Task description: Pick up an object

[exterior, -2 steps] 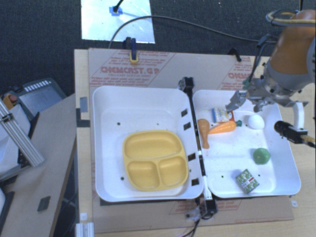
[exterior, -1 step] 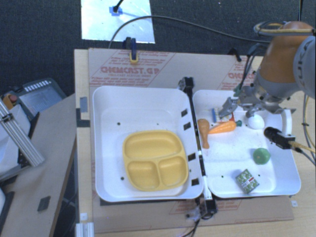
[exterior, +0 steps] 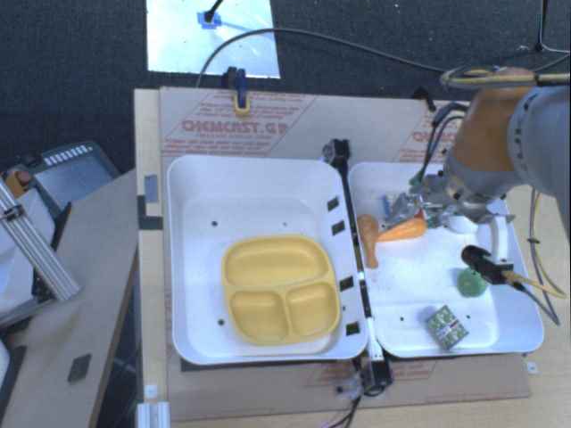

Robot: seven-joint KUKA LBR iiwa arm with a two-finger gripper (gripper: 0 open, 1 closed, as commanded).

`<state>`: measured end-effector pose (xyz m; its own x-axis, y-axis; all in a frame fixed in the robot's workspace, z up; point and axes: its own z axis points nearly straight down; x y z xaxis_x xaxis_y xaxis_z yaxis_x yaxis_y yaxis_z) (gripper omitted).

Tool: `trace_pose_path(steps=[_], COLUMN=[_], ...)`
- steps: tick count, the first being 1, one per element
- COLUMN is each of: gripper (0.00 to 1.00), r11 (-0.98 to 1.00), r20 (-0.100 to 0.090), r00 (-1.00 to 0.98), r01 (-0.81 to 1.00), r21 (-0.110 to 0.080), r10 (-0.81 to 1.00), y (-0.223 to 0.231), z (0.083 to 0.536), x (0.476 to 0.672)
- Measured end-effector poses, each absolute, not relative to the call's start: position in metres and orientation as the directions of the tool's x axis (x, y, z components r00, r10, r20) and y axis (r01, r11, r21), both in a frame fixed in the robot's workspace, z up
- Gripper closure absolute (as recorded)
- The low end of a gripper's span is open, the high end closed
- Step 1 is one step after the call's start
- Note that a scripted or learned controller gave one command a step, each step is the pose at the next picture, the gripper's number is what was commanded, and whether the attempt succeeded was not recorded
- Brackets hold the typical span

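Yellow tray (exterior: pixel 281 288) fills left bin (exterior: pixel 192 185) (carrot (exterior: pixel 403 231) right).

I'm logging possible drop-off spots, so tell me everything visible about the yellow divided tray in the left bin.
The yellow divided plastic tray lies flat on the floor of the left white bin, toward its near right part. It is a rounded rectangle, turned slightly askew, with one long compartment at the far side and two smaller ones nearer the camera, all holding nothing. Its surface looks smooth and matte. Its right edge lies close to the bin's right wall; contact there cannot be told.
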<state>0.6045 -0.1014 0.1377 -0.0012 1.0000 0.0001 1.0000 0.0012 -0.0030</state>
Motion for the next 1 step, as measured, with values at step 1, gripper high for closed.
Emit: trace_pose_path(steps=[1], gripper=[0.0], r11=[0.0], r20=[-0.003], r00=[0.0], r01=[1.0], r21=[-0.002], r10=[1.0], y=[-0.103], z=[0.0861], x=[0.6039])
